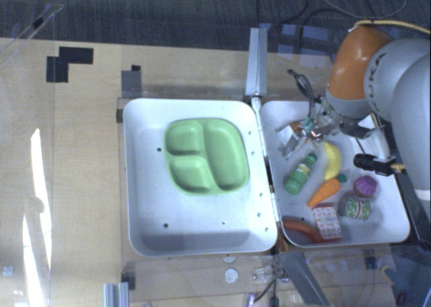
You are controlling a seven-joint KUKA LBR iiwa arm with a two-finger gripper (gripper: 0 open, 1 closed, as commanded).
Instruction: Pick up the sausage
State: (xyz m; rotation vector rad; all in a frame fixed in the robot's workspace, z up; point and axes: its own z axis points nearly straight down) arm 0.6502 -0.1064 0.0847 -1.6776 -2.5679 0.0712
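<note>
The sausage (301, 227) lies untouched at the near edge of the bin (404, 228), well below the end effector (311, 130), whose grip cannot be told; approach and grasp remain

A: How is the right bin (401, 230) crowded?
B: Its near half is packed: sausage (301, 227) against the near wall, box (326, 223) touching it, carrot (324, 192), bottle (300, 172), banana (331, 160) beyond.
A: Open room?
B: Left bin (138, 184), around the green tray (205, 154).
</note>
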